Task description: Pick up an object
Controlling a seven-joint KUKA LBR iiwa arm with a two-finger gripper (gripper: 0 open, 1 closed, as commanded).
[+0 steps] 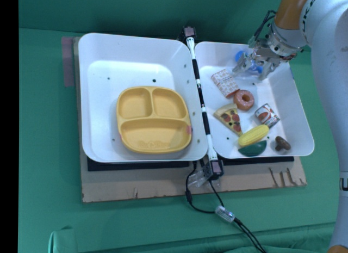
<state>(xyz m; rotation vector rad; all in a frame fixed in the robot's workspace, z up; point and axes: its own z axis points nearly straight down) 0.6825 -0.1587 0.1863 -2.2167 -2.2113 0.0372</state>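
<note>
glossy ringed donut (243, 99) beside flat pizza wedge (229, 118).

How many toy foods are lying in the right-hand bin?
8: cracker box, donut, pizza slice, can, corn, green piece, brown piece, and a blue item by the gripper, partly hidden.

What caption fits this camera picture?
Grey robot arm's tool hovers over toy food in the right white bin, beside a yellow divided plate.

The right bin (296, 91) has open floor along its right wall; the donut (243, 99), pizza slice (230, 118) and can (267, 115) crowd its middle.
</note>
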